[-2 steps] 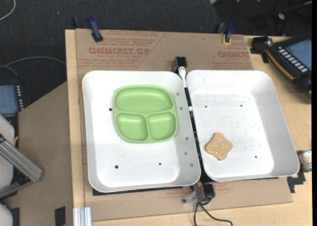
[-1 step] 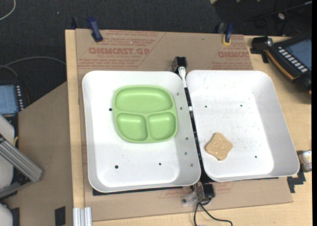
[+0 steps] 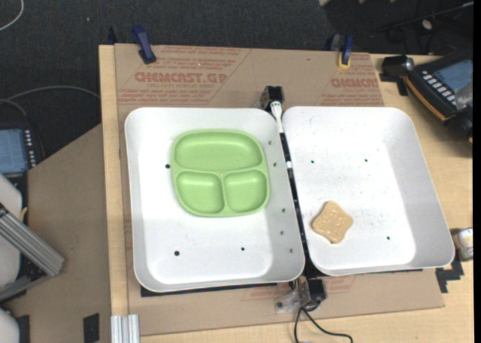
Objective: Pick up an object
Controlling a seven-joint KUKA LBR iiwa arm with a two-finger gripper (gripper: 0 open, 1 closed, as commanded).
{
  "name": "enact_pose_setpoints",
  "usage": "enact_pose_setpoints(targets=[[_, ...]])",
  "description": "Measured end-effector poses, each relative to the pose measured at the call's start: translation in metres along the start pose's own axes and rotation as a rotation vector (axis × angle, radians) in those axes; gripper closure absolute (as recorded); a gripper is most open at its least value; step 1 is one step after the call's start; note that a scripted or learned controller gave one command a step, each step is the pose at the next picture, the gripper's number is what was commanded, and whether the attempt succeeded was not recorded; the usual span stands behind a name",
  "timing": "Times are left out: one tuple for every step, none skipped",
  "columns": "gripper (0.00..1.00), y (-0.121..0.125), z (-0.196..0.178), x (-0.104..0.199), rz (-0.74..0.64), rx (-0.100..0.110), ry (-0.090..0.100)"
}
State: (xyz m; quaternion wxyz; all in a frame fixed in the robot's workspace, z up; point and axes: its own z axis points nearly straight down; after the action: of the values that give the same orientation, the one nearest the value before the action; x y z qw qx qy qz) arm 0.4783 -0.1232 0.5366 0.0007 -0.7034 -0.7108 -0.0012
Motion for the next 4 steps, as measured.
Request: enact_pose_setpoints(targets=[[0.00,-0.001,0.001,-0.107,0.020,-0.002,-0.008],[0.00,0.020,0.065,0.102,-0.008,0.007,0.001],[0.00,0.001,-0.003,0.056,0.015,-0.009,-0.005],[0.00,0.003,0.003,0.239,-0.008,0.000,0.000]])
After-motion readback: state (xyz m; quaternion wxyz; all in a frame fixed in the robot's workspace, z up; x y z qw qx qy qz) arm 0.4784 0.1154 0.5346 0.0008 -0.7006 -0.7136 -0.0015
